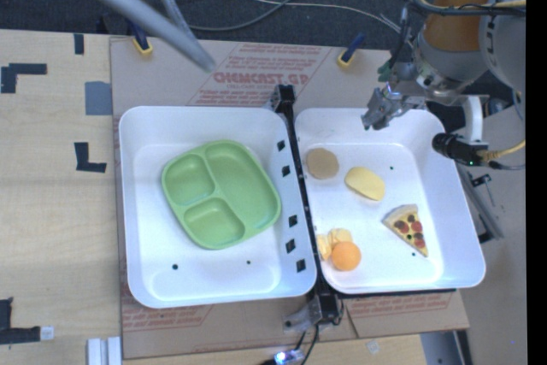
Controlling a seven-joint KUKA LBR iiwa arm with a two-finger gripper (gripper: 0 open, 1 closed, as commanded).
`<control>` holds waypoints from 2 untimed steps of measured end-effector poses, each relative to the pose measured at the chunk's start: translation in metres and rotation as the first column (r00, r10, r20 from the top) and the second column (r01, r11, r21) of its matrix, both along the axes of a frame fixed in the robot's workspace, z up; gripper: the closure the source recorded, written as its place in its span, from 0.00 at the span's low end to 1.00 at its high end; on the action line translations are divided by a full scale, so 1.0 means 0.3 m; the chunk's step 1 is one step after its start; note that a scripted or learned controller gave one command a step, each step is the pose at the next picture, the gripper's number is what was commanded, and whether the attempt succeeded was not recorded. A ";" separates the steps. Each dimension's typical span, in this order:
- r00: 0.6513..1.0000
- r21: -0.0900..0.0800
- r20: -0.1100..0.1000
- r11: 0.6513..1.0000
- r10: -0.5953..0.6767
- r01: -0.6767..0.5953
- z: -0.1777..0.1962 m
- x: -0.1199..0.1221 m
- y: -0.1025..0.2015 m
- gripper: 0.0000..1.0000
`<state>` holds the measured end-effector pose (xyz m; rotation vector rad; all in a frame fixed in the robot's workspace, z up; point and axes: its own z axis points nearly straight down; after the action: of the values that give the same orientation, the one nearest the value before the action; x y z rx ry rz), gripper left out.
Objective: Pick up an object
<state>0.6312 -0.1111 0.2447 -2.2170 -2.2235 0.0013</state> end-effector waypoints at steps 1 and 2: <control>1.000 0.000 0.000 1.000 0.002 -0.002 0.018 -0.033 0.166 1.00; 1.000 -0.001 -0.001 1.000 0.000 0.000 0.028 -0.081 0.345 1.00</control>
<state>0.6069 -0.0077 0.2530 -2.2177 -2.2231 0.0029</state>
